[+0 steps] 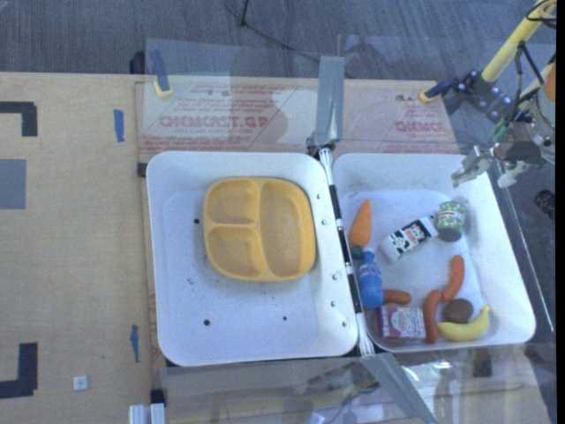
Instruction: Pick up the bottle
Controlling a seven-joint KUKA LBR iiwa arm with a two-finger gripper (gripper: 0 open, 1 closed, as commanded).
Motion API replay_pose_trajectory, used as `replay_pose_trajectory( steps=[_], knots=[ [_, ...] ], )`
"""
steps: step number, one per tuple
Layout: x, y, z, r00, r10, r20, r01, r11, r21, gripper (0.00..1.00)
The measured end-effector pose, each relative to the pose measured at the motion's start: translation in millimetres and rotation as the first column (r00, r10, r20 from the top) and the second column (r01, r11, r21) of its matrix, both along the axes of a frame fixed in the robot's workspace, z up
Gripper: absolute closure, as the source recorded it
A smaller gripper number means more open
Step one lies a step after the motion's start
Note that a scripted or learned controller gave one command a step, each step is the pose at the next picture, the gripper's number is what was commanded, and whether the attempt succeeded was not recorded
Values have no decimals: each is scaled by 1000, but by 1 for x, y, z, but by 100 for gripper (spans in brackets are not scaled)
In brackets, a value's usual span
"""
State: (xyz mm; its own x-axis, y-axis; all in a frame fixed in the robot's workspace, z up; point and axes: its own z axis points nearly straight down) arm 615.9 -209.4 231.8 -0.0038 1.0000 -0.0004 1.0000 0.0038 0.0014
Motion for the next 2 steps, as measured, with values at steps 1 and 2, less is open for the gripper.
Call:
replay_pose_trajectory(
  steps=[1, 2],
  knots=[
    [-7, 31, 33, 1000, 6, 2, -6, 1000, -1, 0],
    [-9, 69, -100, 997, 83, 0, -83, 997, 0, 0]
  ],
)
